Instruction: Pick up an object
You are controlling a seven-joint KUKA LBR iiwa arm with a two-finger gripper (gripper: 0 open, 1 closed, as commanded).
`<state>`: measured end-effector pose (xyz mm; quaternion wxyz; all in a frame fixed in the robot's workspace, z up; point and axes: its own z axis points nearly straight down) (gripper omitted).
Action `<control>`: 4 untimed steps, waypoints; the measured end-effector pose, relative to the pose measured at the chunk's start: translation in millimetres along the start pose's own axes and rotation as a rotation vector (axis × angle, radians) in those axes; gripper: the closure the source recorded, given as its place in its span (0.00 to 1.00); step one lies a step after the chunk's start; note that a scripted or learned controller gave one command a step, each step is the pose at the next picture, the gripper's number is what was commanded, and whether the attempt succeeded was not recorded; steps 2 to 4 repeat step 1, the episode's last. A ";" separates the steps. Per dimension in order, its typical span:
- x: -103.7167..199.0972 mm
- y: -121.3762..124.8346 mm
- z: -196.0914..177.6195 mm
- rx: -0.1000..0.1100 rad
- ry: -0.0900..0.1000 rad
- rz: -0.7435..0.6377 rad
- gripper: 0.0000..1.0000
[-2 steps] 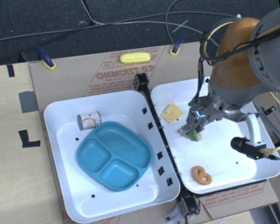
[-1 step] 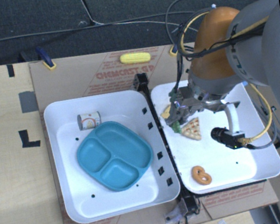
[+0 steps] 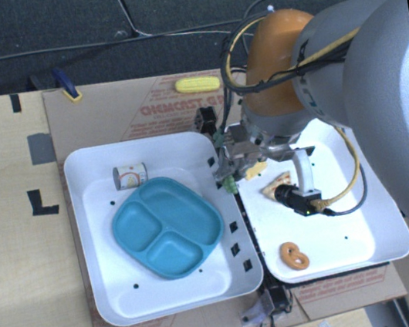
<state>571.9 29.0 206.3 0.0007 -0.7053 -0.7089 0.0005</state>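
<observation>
The gripper [image 3: 255,164] hangs low over the near-left part of the right bin [image 3: 376,246], close by the wall it shares with the left bin [image 3: 93,241] — its mechanism is a tangle of dark and pale parts seen from above, and whether it is parted or closed cannot be told. A yellowish scrap shows right at the tool, but nothing says it is gripped. Just beside the tool, toward the bin's middle and a little nearer the camera, lies a small tan piece [image 3: 277,183], partly masked by a black fitting [image 3: 297,199] on the wrist; its long axis seems to run slantwise, though too little shows to be sure. That is the closest candidate, so the coming move likely turns on a short shift that way. A brown pretzel-like ring [image 3: 293,255] rests well apart, near the bin's front edge. Across the wall sit a blue divided tray [image 3: 167,226] and a small tin [image 3: 130,176] on its side — both farther off. A yellow banana-like thing [image 3: 197,84] lies outside on the cardboard
</observation>
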 end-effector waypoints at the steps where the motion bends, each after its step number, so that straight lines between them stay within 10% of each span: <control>1: 47.0 13.3 -1.6 -0.001 0.000 0.000 1.00; 4: 47.0 13.3 -1.6 -0.001 0.000 0.000 1.00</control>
